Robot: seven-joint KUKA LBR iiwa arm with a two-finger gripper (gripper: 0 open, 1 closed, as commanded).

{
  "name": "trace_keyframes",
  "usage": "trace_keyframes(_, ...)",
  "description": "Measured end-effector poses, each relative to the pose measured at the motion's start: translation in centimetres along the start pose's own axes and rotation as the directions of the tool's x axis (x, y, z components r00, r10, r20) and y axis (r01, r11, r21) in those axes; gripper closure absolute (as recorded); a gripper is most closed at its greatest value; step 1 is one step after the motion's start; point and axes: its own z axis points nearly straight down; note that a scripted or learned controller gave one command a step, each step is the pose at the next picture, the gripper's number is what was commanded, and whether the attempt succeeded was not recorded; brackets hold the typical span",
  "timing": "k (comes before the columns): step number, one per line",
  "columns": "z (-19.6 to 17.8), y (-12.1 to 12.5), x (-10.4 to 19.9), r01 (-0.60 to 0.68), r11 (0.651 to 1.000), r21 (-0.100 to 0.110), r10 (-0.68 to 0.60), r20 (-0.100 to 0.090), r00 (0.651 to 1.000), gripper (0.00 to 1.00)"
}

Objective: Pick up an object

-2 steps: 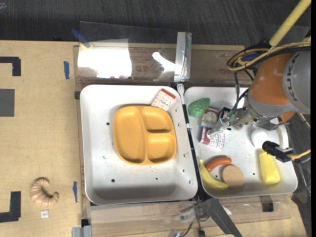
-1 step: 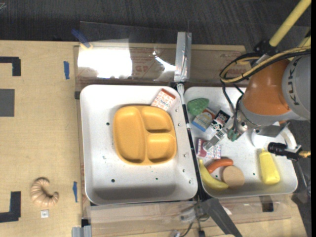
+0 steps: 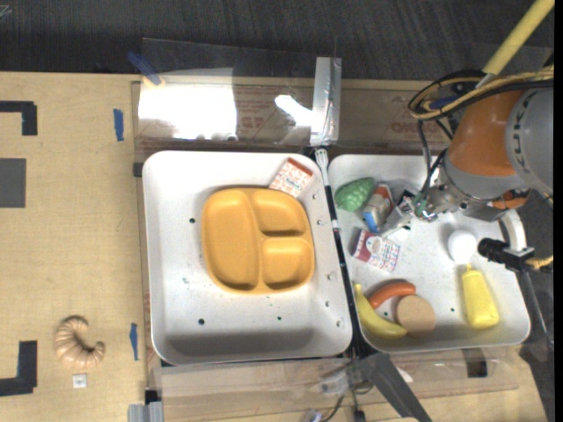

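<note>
The grey arm with its orange band (image 3: pixel 482 139) reaches into the right bin (image 3: pixel 515 328) from the right. Its gripper (image 3: pixel 412 207) hangs low over the bin's upper middle, just right of a small red and blue container (image 3: pixel 378 207) and above a white and pink packet (image 3: pixel 378 251). A green lump (image 3: pixel 354 192) lies to the left of the container. Lower in the bin are a red sausage (image 3: pixel 391 291), a banana (image 3: pixel 376 316), a brown round piece (image 3: pixel 416 313), a yellow bottle (image 3: pixel 479 297) and a white ball (image 3: pixel 460 244).
The left bin (image 3: pixel 167 236) holds an orange divided plate (image 3: pixel 258 238) and a red and white packet (image 3: pixel 290 178) at its top right corner. A croissant (image 3: pixel 79 341) lies on the bench at the lower left. Cables (image 3: pixel 440 104) loop above the arm.
</note>
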Motion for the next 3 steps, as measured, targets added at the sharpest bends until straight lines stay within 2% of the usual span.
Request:
trace_keyframes(1,0.4,-6.7,2.6,-0.385,0.923,0.010,0.385,-0.003,0.923,0.00)
trace_keyframes(2,0.3,-11.0,6.1,-0.222,0.975,0.007,0.222,-0.004,0.975,0.00)
trace_keyframes(3,-0.9,-10.8,6.0,-0.224,0.975,0.001,0.224,-0.001,0.975,1.00)
